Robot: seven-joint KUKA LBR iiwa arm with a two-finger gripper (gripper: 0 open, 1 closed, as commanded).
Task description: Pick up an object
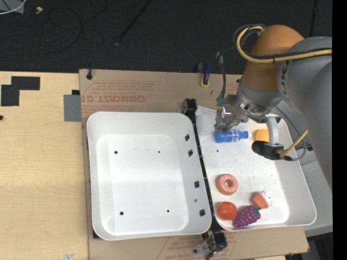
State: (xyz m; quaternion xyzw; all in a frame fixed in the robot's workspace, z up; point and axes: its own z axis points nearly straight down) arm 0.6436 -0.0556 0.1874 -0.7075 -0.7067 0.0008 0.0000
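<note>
You see the gripper [226,124] low over the far end of the right bin [303,199], directly above the blue bottle [230,136], which lies on its side on the bin floor. Judge the pick as not yet complete: the bottle is not lifted. You cannot tell how the fingers stand. The donut [227,183], tomato [226,210] and grapes [246,216] lie at the near end.

Just under the metal gripper [226,124] lies a glossy blue plastic bottle [230,136]. Both bins [141,124] look like smooth white plastic, bedded on matt brown cardboard [135,93].
</note>
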